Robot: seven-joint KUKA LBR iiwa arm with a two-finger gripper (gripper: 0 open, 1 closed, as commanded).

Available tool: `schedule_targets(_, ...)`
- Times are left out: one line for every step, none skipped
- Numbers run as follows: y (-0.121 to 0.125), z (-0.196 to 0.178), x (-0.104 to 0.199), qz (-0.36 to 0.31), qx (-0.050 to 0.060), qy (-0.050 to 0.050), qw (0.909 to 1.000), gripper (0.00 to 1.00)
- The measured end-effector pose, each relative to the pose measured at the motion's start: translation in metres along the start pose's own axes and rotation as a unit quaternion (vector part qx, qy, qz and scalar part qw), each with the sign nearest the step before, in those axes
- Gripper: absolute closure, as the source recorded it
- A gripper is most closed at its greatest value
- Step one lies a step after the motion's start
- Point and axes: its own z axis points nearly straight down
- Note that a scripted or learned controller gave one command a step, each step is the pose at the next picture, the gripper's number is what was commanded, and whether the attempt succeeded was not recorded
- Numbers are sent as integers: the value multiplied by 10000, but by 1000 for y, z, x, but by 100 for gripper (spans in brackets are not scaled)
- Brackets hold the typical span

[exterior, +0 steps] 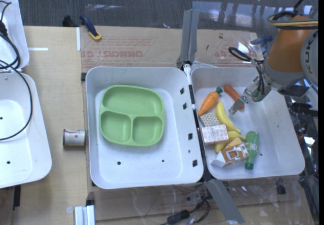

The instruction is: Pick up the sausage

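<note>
The gripper point(238, 107) hangs low over the right bin point(283, 163), its tips just beside the lower end of the sausage point(232, 91), which lies slantwise near the bin's back wall; whether anything is clamped cannot be told. Alongside: one carrot point(208, 102), one banana point(225, 120), two small cartons point(214, 133), one green bottle point(251, 149). The left bin point(96, 168) bears one green plate point(132, 115).

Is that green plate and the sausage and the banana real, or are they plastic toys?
The green plate looks like matte plastic: one even pale green, with soft moulded compartments. The sausage, right by the hand, looks like toy plastic too, smooth and evenly orange-red, though it's small. The banana seems a plastic toy as well, a very even, unmarked yellow.
</note>
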Motion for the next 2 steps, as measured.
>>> schedule_targets(1, -12, -2, 13, -20, -26, 10000, 100)
schedule_targets(-9, -120, -9, -461, -1, -6, 9989, 100)
